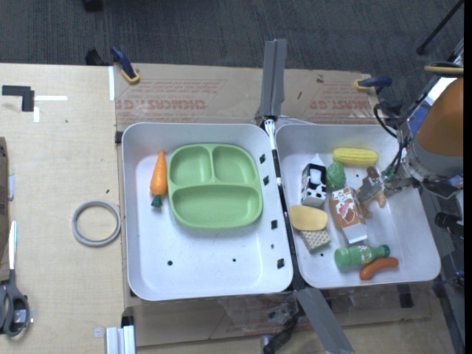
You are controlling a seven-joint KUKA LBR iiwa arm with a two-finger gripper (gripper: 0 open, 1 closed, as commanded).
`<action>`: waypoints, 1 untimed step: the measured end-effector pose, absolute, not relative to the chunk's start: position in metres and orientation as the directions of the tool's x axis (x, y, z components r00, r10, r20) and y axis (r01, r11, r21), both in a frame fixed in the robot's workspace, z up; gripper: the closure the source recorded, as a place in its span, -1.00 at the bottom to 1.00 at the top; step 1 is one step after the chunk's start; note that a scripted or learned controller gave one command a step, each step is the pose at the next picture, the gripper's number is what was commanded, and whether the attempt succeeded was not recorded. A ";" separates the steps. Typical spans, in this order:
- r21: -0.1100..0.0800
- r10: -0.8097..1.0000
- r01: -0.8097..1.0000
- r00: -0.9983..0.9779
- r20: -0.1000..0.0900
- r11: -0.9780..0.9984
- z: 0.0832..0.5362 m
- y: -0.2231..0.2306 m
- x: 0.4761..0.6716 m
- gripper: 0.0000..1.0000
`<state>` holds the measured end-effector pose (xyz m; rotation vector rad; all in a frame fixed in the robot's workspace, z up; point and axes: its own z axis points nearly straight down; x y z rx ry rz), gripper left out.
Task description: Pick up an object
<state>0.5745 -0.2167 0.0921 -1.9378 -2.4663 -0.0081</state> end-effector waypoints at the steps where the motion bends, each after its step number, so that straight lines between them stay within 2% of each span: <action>1: -0.001 0.943 0.943 -0.334 0.008 0.334 0.092 -0.216 0.660 -1.00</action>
